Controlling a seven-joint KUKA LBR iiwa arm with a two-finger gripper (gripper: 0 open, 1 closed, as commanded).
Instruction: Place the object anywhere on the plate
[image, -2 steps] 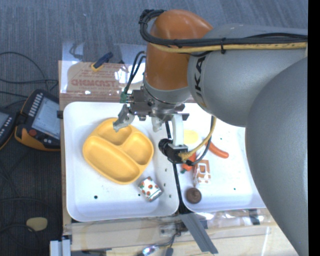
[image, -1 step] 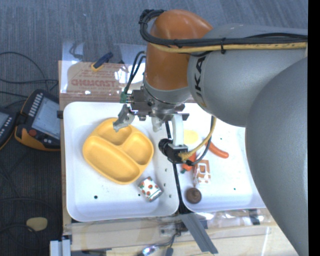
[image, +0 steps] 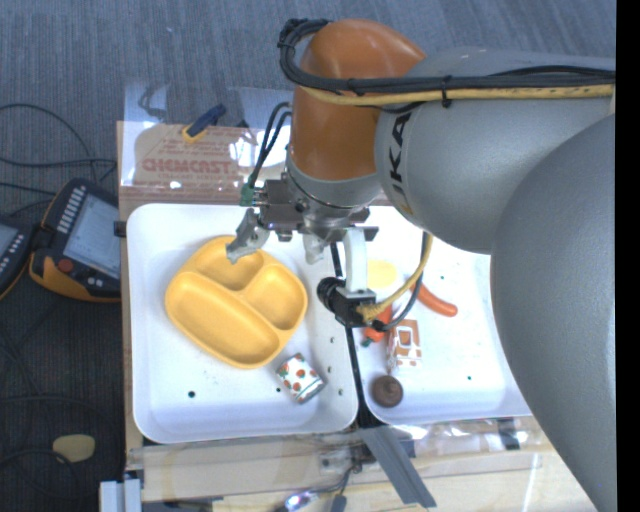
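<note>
Here, seen from above at a slant, nearest first, w/ places given relative to the yellow plate (image: 235, 310). Just off the plate's near-right corner, a small white cup w/ red dots (image: 299, 378) lies tipped on the floor of the left bin (image: 160, 400), close to the plate but not on it. Further right of the plate, past the divider, the right bin (image: 450, 390) holds a brown round disc (image: 387, 390), then a small white-and-orange carton (image: 405, 343), then an orange carrot-like piece (image: 437, 302) and a pale yellow disc (image: 382, 274). Can't tell which loose item is the task's object; all of them sit off the plate. The plate itself is a three-compartment tray, approx. mid left bin. Over its far-right edge hangs the gripper (image: 278, 246), fingers (image: 244, 243) spread apart, nothing pinched between them. Above it rises the arm's orange band (image: 350, 90). Beyond the plate, a cardboard box (image: 185, 165) w/ red lettering. Far left of the plate, a handheld control pendant (image: 75, 240) on grey carpet.
</note>
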